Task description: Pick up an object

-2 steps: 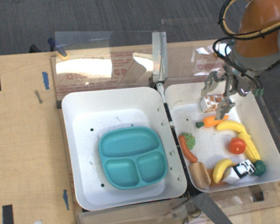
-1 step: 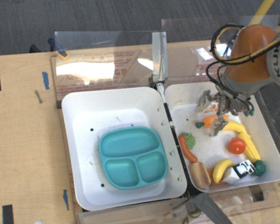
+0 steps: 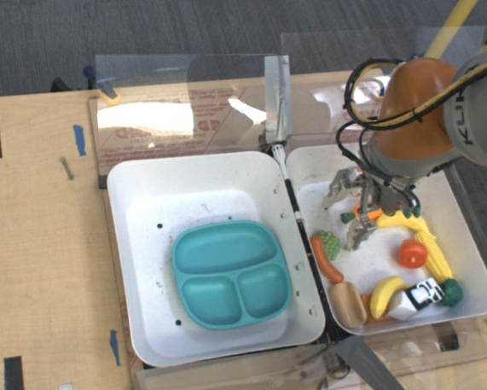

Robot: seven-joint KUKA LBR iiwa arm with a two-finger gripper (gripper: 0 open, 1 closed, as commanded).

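the metal two-finger gripper (image 3: 355,207), fingers seemingly apart and empty, hangs over the small orange plastic piece (image 3: 367,216) just beneath, and could nudge it aside when closing.

One fixed camera looks down at a slant on both white bins (image 3: 137,243) (arm (image 3: 424,112) entering from right).

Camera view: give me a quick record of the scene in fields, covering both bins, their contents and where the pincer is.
left bin: holds a teal divided tray
right bin: holds a carrot, tomato, corn cob, banana, bread piece, broccoli
arm: reaches in over the right bin
pincer: over the upper left part of the right bin, above the carrot
pincer state: cannot tell
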